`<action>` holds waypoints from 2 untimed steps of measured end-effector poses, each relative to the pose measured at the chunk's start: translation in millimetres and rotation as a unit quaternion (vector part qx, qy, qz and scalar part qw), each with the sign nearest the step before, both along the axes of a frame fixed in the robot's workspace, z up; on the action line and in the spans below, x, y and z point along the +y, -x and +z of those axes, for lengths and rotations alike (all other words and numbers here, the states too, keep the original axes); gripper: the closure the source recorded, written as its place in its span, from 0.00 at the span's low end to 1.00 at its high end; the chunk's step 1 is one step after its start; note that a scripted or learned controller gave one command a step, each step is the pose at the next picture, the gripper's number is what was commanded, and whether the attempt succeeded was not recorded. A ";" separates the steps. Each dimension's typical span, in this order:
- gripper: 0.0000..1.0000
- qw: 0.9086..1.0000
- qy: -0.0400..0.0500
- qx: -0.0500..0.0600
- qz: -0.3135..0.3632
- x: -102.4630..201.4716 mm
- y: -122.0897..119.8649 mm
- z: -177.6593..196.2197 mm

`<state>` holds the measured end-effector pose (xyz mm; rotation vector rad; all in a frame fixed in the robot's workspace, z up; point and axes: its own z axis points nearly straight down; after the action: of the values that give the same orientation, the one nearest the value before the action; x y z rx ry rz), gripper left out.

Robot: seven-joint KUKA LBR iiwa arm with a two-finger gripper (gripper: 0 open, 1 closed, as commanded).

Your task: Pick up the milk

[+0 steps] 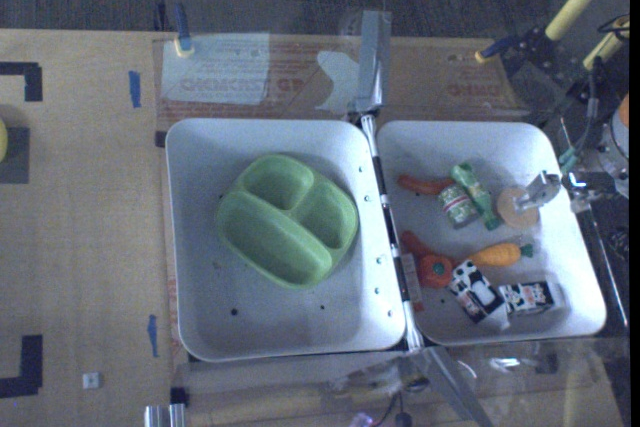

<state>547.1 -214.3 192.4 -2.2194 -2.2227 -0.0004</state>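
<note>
The milk (478,295) lies near the gripper (545,187), whose grip state I cannot tell.

Two white bins (200,315) — one green tray (288,218), two milk cartons (476,292), one carrot (500,254).

Dim, soft overall focus; mild glare on white bins (190,215); faint shadows; grainy edges.

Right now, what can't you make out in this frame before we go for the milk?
- Gripper: small, at the right bin's right side; finger state unreadable, arm cut off by the frame edge.
- Milk cartons and: black-and-white print too blurred to read; which one is the target is unclear.
- Tan round item: partly covered by the gripper, type unclear.
- Green can: label too small.
</note>
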 end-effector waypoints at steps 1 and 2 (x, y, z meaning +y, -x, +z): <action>0.00 0.999 0.001 -0.002 0.048 7.7 -51.2 57.4; 0.00 0.991 0.000 -0.001 0.133 26.8 -4.0 -63.7</action>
<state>551.1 -187.5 128.7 -1.9053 -2.4991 -0.0012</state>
